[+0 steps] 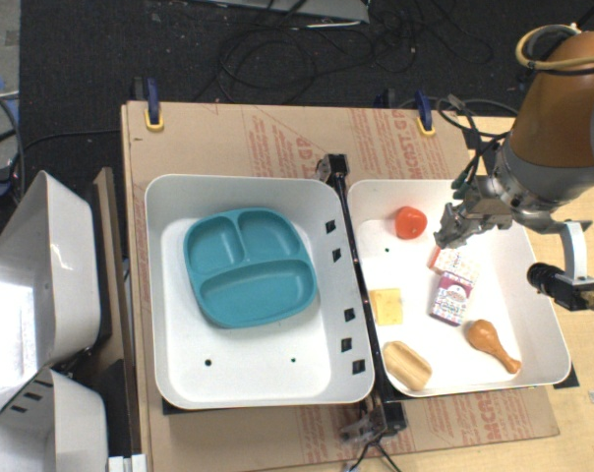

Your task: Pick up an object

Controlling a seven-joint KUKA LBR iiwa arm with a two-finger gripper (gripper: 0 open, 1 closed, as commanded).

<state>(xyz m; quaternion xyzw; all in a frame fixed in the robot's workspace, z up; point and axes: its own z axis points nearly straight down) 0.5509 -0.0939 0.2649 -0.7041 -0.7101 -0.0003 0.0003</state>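
The right bin [533, 264] holds a red tomato-like ball [410, 222] at its back, a yellow cheese square [386, 306], a small purple and white carton [451, 297], a pink and white packet [449, 261], a brown chicken drumstick [492, 344] and a tan bread roll [407, 364] at the front. My gripper [452, 230] hangs over the back of that bin, just right of the red ball and right above the pink packet. Nothing shows between its fingers.
The left bin [169, 293] carries a teal divided plate [249, 266]. A black divider bar [348, 264] runs between the two bins. Cables hang off the arm at upper right. White containers [36, 273] stand left of the bench.
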